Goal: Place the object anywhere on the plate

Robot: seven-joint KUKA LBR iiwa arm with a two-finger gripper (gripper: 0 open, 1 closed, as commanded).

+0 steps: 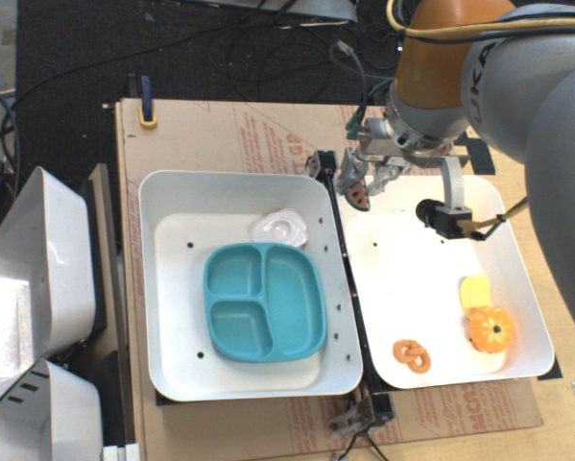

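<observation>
Bench bins: pincer (361, 186) clenched on a small reddish object (360, 198), apart from the plate (264, 302).

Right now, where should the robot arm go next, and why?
Probably left, over the teal plate. The gripper hangs at the top left corner of the right bin with a small reddish thing at its fingers, though whether they grip it is unclear. The plate lies in the left bin.

Teal plate (265, 302): three compartments, rounded corners, lying flat and slightly askew in left white bin (167, 257), toward its middle, nothing in its compartments. Small reddish-dark object (358, 196): between fingers of pincer (362, 182), held up to right of plate, near bins' dividing edge.
</observation>
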